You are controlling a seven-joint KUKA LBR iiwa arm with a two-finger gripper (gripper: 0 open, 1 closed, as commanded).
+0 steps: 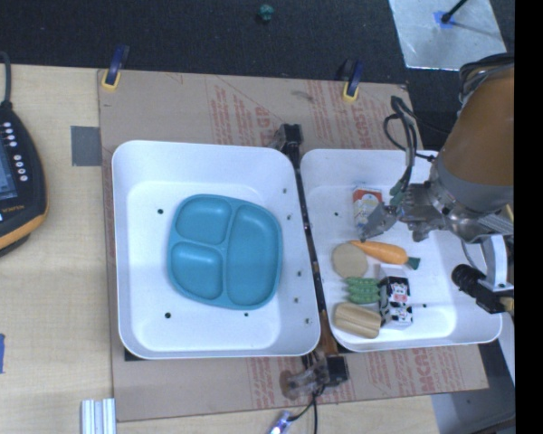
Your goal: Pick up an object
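Lying just below the fingers (377, 224), the carrot (383, 252) rests unheld.

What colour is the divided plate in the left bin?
Light blue, seen plainly in the camera view: the divided plate.

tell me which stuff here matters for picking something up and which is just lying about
For the job: gripper; right bin with carrot, round disc, green piece, wooden block, small carton.

Lying about: left bin, blue plate, handheld controller, clamps.

Teach pendant (4, 183) at left, blue clamps (116, 64) on cardboard (208, 107)
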